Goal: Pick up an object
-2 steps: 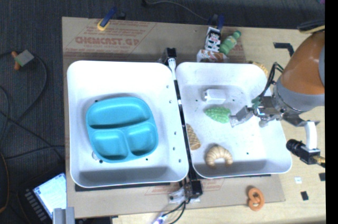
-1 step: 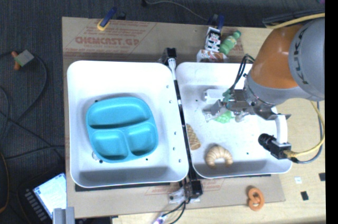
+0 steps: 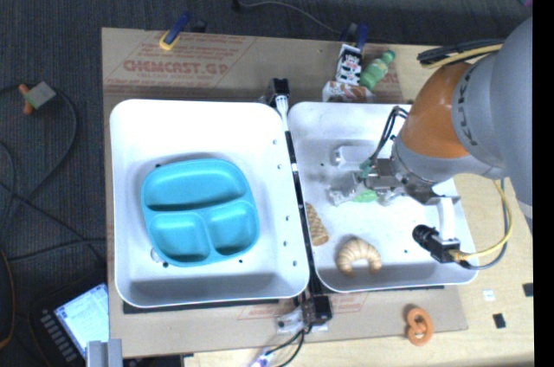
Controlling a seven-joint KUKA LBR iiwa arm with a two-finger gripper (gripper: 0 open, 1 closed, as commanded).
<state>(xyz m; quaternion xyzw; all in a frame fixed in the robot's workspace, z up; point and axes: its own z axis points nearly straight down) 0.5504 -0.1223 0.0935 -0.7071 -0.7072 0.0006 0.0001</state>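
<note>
The surface [image 3: 216,67] carries two white bins side by side. The left bin [image 3: 130,131] holds a blue divided tray [image 3: 201,211]. The arm [image 3: 485,110] reaches into the right bin [image 3: 346,119], its hand [image 3: 368,183] low over the bin floor beside something small and green [image 3: 365,196]; whether it is clenched or released, I cannot tell. A croissant [image 3: 358,254] lies near the front wall, a ridged brown piece [image 3: 317,225] against the left wall.
</note>
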